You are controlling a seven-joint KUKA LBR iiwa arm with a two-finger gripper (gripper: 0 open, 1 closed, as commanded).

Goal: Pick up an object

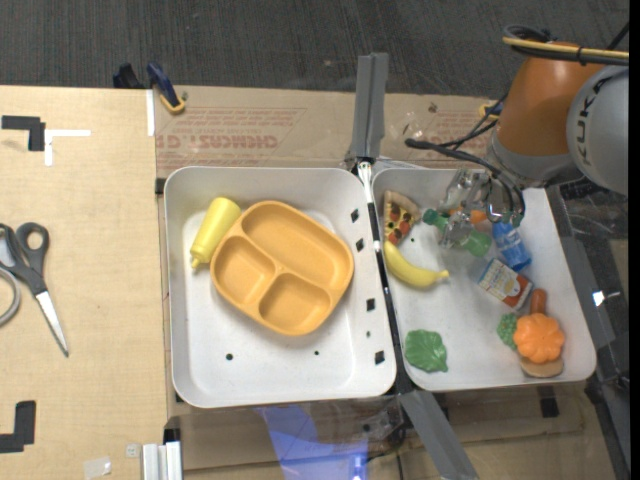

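My gripper [467, 214] hangs low over the far middle of the right bin [570, 298], under the orange wrist band. Directly beneath and around it lie a small green item [478, 241] and a blue bottle [513, 248]. A pizza slice [400, 216] rests against the bin's left wall, with a banana [415, 269] just in front of it. Nearer the front are a green leafy piece [427, 351], a small carton [503, 284] and an orange pumpkin [540, 338]. The metal parts of the gripper blend with the clutter below.
The left bin [200, 358] holds a yellow divided plate [283, 266] and a yellow bottle [213, 230] at its left. A divider rail [372, 258] separates the bins. Scissors [35, 278] lie on the wooden bench at the far left.
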